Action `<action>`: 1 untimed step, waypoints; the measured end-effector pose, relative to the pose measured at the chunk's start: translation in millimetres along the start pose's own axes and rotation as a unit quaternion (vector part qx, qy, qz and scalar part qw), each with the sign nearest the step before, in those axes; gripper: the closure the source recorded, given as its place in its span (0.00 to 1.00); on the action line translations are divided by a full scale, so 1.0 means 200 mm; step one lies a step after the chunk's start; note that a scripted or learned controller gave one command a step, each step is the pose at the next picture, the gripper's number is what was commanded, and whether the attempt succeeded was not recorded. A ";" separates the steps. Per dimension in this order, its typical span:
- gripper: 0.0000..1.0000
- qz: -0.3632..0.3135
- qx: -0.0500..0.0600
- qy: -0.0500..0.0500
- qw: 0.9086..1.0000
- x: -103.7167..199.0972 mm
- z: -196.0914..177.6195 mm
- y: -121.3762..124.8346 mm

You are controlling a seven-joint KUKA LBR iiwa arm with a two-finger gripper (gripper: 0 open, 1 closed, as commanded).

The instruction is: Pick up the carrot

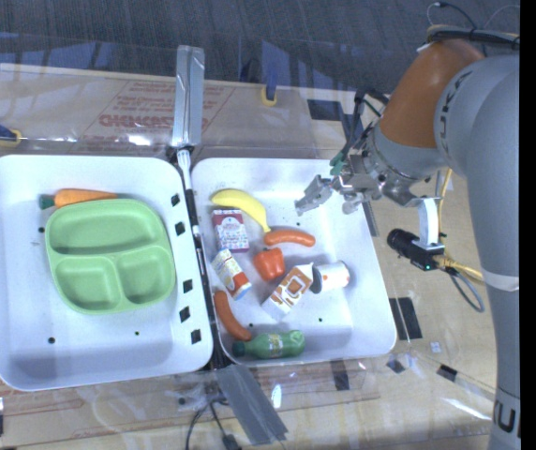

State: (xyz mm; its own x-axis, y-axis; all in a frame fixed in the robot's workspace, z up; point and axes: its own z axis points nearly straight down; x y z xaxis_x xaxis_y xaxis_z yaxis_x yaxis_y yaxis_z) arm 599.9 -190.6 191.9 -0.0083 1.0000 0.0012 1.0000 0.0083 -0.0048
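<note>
Carrot (84,196): orange, slim, green stem end, lying beside green tray (109,251). Pincer (317,198) state: can't tell.

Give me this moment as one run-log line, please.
target: carrot in left bin, beside green tray | gripper over right bin, nothing held | phase: not yet at target

Robot lab: arm (474,111), white bins (6,279), bench
</note>
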 end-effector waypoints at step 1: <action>0.00 0.000 0.000 0.000 1.000 0.00 0.00 0.00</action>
State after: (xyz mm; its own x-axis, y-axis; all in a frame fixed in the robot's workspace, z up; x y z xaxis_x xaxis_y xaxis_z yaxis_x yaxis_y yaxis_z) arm 599.9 -190.6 192.0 -0.0083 1.0000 0.0012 1.0000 0.0084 -0.0046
